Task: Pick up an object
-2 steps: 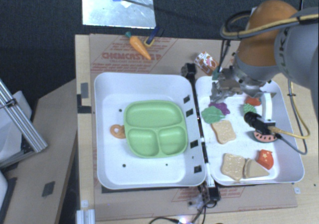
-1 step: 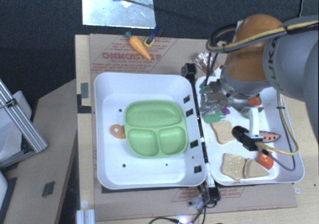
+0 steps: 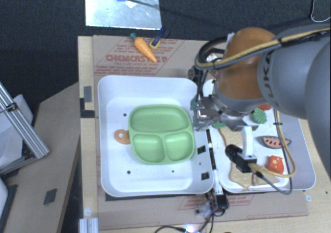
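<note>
Smooth green three-compartment tray (image 3: 160, 133) in left white bin (image 3: 111, 123); orange pretzel (image 3: 122, 136) beside it; claw state cannot be told.

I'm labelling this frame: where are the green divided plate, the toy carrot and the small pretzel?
green divided plate (image 3: 155, 119): camera view, upper compartment floor.
toy carrot (image 3: 145, 49): camera view, orange body.
small pretzel (image 3: 122, 136): camera view, its ring.

Grey arm (image 3: 300, 71), orange band (image 3: 245, 63), yellow cable (image 3: 287, 146).
</note>
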`<state>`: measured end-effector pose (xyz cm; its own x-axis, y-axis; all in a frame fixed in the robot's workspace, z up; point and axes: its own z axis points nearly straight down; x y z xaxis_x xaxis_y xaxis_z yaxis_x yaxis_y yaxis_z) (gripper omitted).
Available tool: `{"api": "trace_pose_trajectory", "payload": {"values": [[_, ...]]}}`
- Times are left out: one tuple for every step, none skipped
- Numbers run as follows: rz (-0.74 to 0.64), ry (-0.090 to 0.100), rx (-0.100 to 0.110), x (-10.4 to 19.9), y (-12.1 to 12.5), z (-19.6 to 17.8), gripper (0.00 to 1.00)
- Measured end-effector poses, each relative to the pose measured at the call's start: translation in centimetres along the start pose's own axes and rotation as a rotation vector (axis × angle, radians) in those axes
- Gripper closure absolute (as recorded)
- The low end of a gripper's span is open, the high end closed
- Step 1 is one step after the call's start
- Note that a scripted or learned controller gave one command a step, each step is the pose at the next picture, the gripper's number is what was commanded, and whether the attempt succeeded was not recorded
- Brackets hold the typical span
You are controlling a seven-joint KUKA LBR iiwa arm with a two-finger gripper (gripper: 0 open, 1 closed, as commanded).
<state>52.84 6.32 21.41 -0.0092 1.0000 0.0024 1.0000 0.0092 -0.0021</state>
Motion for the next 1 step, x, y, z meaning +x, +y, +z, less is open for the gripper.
{"api": "trace_pose_trajectory", "payload": {"values": [[0.007, -0.002, -0.003, -0.29, 0.54, -0.07, 1.0]]}}
